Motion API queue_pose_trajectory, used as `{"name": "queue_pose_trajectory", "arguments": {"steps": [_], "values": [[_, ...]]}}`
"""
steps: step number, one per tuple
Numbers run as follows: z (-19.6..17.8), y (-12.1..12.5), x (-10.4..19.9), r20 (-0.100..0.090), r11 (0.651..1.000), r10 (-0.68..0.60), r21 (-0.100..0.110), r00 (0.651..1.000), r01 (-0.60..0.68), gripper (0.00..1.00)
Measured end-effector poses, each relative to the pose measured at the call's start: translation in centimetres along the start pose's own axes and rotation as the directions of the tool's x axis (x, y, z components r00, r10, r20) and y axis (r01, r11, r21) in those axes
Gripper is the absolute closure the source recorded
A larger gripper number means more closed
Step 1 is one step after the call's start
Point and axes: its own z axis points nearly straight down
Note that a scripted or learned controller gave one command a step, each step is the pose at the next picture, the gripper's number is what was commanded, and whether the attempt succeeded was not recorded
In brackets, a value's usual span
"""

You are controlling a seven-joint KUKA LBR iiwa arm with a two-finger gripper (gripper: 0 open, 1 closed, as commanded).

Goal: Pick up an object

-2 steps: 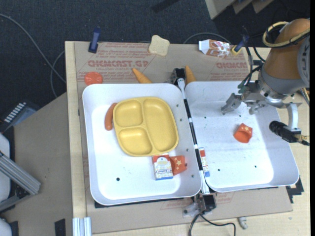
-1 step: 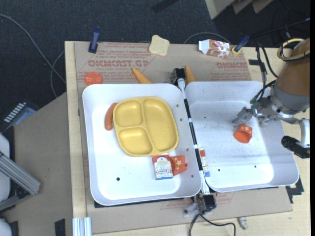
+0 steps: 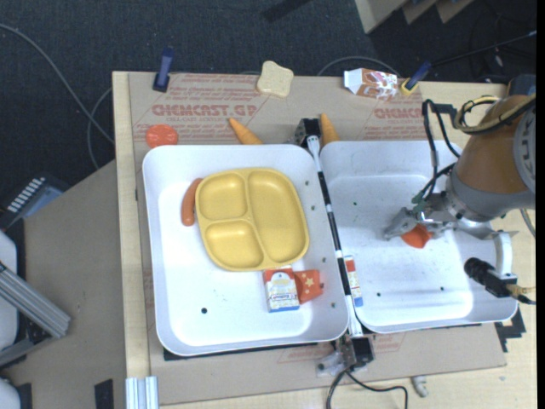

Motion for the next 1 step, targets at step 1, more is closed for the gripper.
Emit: {"name": "queue_pose_trajectory", "arguments": {"steps": [1], "values": [[-1.10,0.11,-0.03,0.002,1.000,0.000,-0.004,1.000,0.000,1.00]]}}
